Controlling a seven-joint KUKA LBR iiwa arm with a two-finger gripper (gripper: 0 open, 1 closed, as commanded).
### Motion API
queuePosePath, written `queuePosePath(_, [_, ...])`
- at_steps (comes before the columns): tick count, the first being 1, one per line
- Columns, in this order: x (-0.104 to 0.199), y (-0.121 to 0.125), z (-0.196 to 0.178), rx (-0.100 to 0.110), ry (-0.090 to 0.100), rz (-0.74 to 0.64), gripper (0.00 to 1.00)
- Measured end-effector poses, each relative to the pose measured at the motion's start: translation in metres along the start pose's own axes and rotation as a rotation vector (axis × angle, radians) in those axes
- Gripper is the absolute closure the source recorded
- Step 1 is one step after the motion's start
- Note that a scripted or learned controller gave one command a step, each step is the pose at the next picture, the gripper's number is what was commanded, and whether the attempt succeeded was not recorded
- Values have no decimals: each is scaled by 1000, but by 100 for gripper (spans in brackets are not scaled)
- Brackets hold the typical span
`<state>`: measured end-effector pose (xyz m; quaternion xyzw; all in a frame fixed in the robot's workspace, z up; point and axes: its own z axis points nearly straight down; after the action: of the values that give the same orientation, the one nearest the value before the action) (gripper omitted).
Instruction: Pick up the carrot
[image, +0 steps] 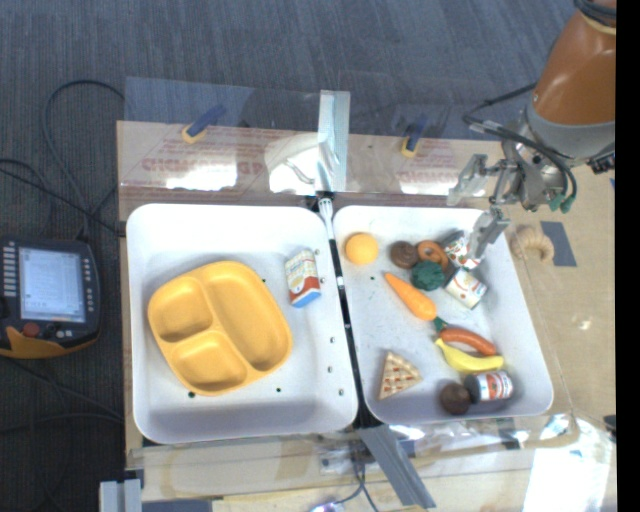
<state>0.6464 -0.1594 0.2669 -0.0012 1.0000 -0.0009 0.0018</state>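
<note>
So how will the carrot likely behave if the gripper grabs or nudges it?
The carrot looks like a stiff moulded toy, so probably light and rigid. Its round, tapered body could roll or pivot when nudged. The smooth surface may slip between fingers, and the green item sits close by.

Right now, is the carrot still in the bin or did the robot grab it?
In the bin. The carrot lies flat on the right bin's floor, and the end effector is apart from it, above the toys near the back.

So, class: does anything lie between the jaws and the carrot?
Yes. The gripper hangs at the right bin's far right; the green toy and pretzel lie between it and the carrot.
</note>
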Motion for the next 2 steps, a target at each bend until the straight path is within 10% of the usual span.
queuePosePath(1, [-18, 4, 162, -3, 15, -2, 0])
queuePosePath(2, [62, 61, 175, 1, -9, -50, 0])
